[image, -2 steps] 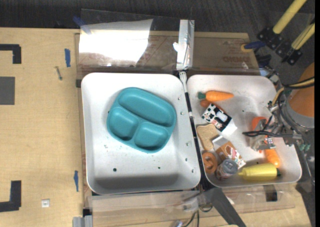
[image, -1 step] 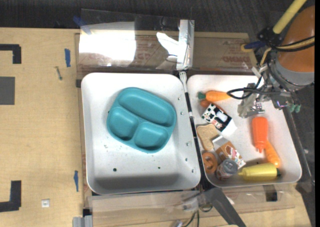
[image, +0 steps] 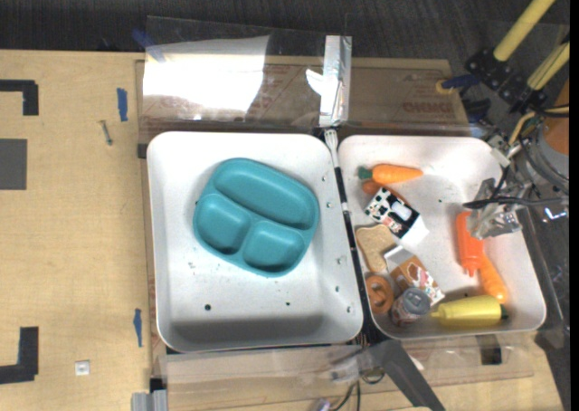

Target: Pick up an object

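A: Claw (image: 496, 215) is low at the right bin's (image: 434, 151) right edge, just beside the orange carrot-like piece (image: 474, 255) — nothing lifted yet.

B: Got a grip?

A: Can't tell whether it's released or clenched. Everything else sits put: carrot (image: 395, 173) near the top edge, yellow bottle (image: 468, 311) along the bottom. The pick looks entirely ahead.

- Orange carrot (image: 395, 173), lying flat, upper left of right bin (image: 520, 305).
- Black-and-white box (image: 391, 210) just below it.
- Yellow bottle (image: 468, 311) on its side, lower edge.
- Orange pieces (image: 477, 258) at right.
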You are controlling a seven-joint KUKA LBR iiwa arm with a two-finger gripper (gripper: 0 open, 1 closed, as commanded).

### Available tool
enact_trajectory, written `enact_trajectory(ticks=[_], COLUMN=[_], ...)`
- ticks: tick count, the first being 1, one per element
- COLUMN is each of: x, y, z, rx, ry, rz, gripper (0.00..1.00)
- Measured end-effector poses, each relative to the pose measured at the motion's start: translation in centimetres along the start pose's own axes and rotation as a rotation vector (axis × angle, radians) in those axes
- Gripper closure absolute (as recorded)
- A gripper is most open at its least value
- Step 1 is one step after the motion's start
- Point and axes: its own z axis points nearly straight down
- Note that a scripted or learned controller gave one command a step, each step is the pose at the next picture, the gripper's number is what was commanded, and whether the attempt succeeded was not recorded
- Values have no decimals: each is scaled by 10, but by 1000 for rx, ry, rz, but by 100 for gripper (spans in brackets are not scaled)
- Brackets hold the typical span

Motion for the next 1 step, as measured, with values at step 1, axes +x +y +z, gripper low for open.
enact_trajectory(ticks=[1], x=[-55], y=[63], z=[-28], rx=[1], ry=[-10], rz=[-45], gripper=[100])
